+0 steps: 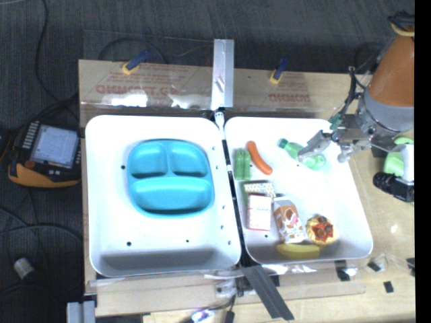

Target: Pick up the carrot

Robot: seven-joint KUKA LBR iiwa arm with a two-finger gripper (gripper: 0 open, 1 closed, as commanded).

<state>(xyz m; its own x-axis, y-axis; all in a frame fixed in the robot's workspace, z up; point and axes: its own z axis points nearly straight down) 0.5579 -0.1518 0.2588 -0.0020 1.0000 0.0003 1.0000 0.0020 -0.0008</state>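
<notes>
The carrot [259,157] lies in the right bin [350,200], in its upper left part, tilted, just beside a green object [241,163] that is close to the bin's left wall. The gripper [328,147] is over the upper right part of the same bin, near a green bottle [300,150] and well apart from the carrot; its fingers look spread with nothing between them. The left bin [108,200] holds a blue divided plate [170,177].
</notes>
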